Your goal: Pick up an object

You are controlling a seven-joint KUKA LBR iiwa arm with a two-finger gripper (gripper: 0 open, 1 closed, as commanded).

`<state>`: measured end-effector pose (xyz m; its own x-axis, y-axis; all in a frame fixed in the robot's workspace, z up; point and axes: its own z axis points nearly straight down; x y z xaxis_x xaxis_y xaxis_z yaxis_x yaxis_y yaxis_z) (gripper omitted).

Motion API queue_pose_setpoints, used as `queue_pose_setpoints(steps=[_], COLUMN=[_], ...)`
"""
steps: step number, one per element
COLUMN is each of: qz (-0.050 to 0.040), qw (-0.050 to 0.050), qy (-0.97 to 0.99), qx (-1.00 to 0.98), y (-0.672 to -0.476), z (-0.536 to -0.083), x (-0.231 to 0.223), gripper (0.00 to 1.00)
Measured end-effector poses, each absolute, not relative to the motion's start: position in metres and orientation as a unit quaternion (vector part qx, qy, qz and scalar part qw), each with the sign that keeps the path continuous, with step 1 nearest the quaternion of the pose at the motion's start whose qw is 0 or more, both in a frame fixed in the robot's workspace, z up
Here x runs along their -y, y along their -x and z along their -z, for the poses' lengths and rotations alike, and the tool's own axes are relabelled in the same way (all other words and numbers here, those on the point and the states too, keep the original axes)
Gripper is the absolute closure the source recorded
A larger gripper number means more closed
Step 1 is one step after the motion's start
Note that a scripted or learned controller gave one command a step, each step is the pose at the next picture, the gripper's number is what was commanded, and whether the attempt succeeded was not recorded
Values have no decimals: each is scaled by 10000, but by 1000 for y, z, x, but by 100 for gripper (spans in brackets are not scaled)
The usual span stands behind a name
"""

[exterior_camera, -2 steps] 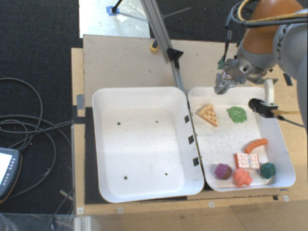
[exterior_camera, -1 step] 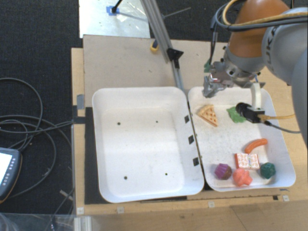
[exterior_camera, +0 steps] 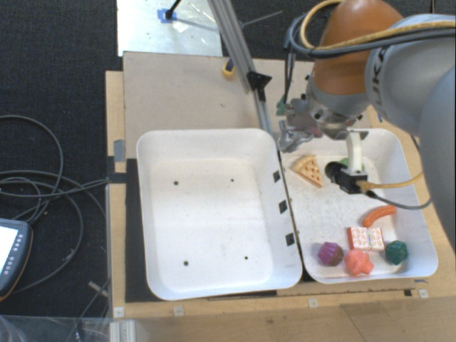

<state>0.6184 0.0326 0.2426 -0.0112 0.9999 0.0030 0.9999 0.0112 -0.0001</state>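
Observation:
My gripper (exterior_camera: 291, 138) hangs over the far left corner of the right bin (exterior_camera: 426, 246), just above and left of a tan triangular pizza slice (exterior_camera: 308, 169). Nothing shows between it and the slice. Along the bin's near side lie an orange sausage (exterior_camera: 378, 215), a pink and white block (exterior_camera: 365, 239), a purple piece (exterior_camera: 330, 254), a salmon-red piece (exterior_camera: 359, 263) and a dark green piece (exterior_camera: 396, 251). The grey arm with its orange band comes in from the upper right and hides the bin's far edge.
The left bin (exterior_camera: 206, 133) lies beside the right one, sharing a raised divider (exterior_camera: 283, 205). A slanted grey pole (exterior_camera: 235, 34) stands behind the bins. Loose cables (exterior_camera: 43, 191) and a handheld pendant (exterior_camera: 11, 251) lie off the bench to the left.

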Motion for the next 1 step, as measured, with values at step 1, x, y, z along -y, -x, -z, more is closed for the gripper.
queue_pose_setpoints(steps=[1], qz=[0], qw=[14], qy=[7038], qx=[7104], y=[-597], z=[-235], x=[-71], gripper=[100])
